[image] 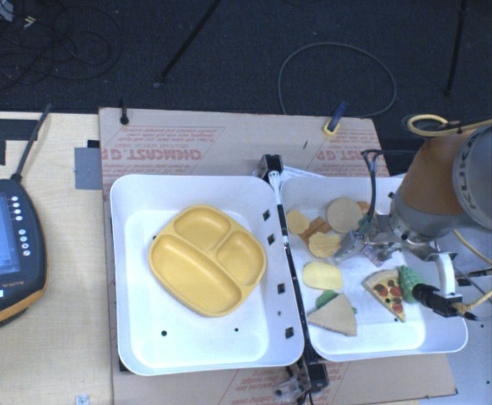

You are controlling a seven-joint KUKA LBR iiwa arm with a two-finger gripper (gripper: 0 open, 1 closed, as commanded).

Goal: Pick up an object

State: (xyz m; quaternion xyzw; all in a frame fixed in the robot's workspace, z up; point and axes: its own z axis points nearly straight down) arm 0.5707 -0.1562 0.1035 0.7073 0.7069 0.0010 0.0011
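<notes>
While hovering low over right bin (448,340), gripper (357,245) beside pale yellow food pieces (323,245); finger opening impossible to tell, no hold visible. Centre over single piece, descend straight, avoid divider wall.

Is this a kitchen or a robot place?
Most likely a robot lab, not a kitchen. A robot arm reaches over a white bin of toy food, such as a pizza slice, and a control tablet lies nearby.
</notes>
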